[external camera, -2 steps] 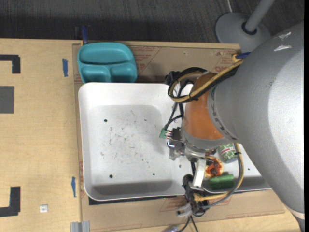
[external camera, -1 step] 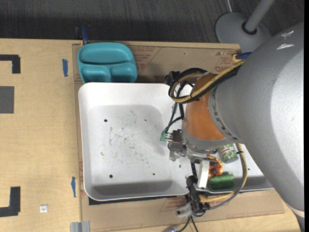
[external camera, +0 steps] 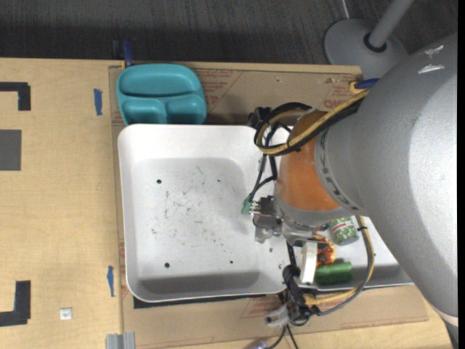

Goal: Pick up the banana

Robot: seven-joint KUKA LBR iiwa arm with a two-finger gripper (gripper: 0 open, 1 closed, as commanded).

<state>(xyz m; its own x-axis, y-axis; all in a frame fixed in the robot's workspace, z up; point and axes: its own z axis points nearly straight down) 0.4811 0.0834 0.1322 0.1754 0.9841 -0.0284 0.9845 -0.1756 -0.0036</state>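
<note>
The arm [external camera: 407, 166] was a broad, smooth cylinder of pale grey with a soft sheen. Below it an orange band [external camera: 305, 177] ringed the wrist, above a grey metal flange. Black and yellow cables [external camera: 280, 129] looped around the band's far side, and another yellow cable curved down the near side. A small green circuit board [external camera: 249, 207] stuck out at the left.

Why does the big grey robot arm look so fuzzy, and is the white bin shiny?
In the camera view, the grey robot arm with its orange band sits close to the lens, so it looks soft and huge; the shallow white plastic bin is evenly lit with mild sheen, no harsh glare; the teal plastic divided tray is sharp.
</note>
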